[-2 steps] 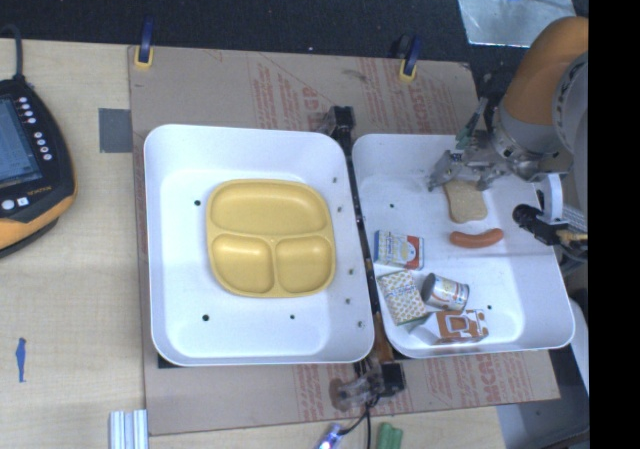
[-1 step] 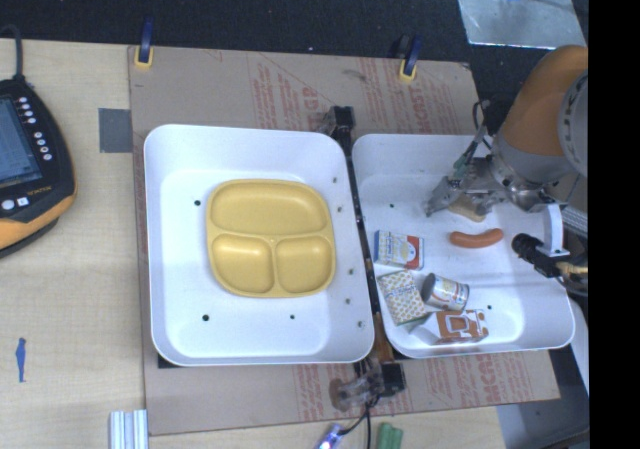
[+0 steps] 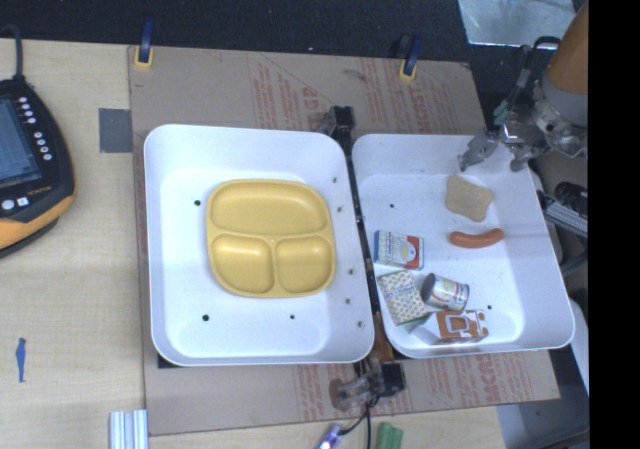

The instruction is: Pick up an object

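Observation:
The right bin holds a tan bread slice, a small sausage, a blue and white carton, a patterned packet, a metal can and an orange and white box. My gripper hangs over the bin's far right corner, just above and right of the bread slice. Its fingers are spread apart and open, with nothing between them.
The left bin holds a yellow divided plate. A teach pendant lies on the bench at far left. Two clamps pin the cardboard sheet at the back. Cables and a connector sit at the front between the bins.

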Robot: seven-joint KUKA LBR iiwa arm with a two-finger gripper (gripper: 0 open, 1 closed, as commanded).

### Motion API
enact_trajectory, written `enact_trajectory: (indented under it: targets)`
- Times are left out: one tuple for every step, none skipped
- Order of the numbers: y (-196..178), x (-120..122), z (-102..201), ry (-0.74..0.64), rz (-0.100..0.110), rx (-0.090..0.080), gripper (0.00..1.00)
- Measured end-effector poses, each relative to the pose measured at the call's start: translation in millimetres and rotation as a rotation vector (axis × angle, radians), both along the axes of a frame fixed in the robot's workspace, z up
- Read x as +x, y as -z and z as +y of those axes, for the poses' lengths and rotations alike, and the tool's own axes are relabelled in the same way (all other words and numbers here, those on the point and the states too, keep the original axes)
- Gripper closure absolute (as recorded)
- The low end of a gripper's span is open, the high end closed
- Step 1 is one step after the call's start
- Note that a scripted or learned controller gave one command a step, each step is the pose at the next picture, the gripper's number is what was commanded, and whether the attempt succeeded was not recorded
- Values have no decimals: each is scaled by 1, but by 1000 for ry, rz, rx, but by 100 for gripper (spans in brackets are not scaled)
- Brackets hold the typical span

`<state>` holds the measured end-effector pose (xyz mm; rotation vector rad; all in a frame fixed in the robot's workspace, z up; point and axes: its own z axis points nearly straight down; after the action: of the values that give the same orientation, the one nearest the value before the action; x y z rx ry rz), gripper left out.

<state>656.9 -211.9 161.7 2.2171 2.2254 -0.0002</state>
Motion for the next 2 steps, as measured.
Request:
enact_trajectory:
  targets:
    - [69,-20,3,-1,2,-1,0]
    - [69,-46,21,0,2,-2,0]
